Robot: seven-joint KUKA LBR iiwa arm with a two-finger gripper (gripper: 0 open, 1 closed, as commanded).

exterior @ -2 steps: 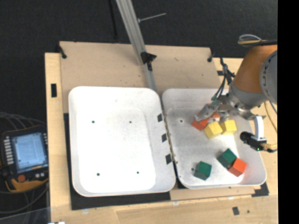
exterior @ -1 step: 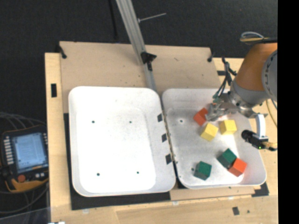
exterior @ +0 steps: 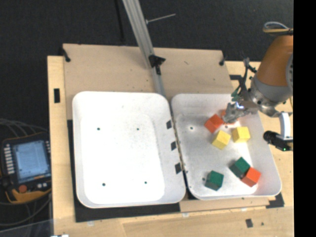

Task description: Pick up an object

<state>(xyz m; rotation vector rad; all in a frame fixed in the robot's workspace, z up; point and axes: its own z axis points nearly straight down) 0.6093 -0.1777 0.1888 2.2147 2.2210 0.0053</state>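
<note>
Orange cube is sitting in the right bin, just left of and touching our gripper. We're hovering at its right edge, so it's lying leftward; honestly can't tell how the gripper's set.

Two white bins: left bin plain with a few dark specks, right bin white, faintly speckled. In the right bin: an orange-red block, two yellow blocks, two dark green blocks, another orange-red block against a green one. Worktop pale tan. Arm orange over grey. Floor black. Handheld screen bluish-grey, dark casing.
</note>
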